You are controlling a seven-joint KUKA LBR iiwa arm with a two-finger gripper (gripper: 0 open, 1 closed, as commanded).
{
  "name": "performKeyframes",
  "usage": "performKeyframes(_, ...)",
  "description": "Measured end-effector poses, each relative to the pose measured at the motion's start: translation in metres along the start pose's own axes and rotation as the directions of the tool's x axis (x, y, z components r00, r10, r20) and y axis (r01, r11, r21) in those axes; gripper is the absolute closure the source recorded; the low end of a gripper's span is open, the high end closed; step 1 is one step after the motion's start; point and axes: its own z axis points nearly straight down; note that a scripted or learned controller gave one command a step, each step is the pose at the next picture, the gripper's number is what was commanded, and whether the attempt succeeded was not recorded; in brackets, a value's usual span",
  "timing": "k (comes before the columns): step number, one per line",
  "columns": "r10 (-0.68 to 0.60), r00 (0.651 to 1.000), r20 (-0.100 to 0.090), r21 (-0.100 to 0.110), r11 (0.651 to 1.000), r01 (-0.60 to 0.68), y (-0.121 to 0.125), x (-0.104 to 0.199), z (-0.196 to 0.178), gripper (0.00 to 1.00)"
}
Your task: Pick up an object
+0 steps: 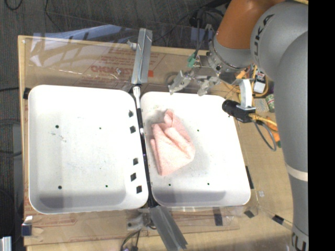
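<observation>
A crumpled pink cloth (170,143) lies in the right bin (225,187), toward its left wall and a little above the middle. My gripper (189,84) hangs over the far rim of the right bin, above and slightly right of the cloth, well apart from it. Its two metal fingers (177,82) are spread, and nothing is between them.
The left bin (78,150) stands beside the right one, parted by a grey divider bar (140,61) with black clips. The big grey arm fills the right side. Cables lie on the bench at the right of the right bin.
</observation>
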Motion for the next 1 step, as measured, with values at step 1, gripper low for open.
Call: performKeyframes(1,-0.060,0.998,0.001,-0.005,0.998,0.060,0.0156,-0.0098,0.0183,0.00)
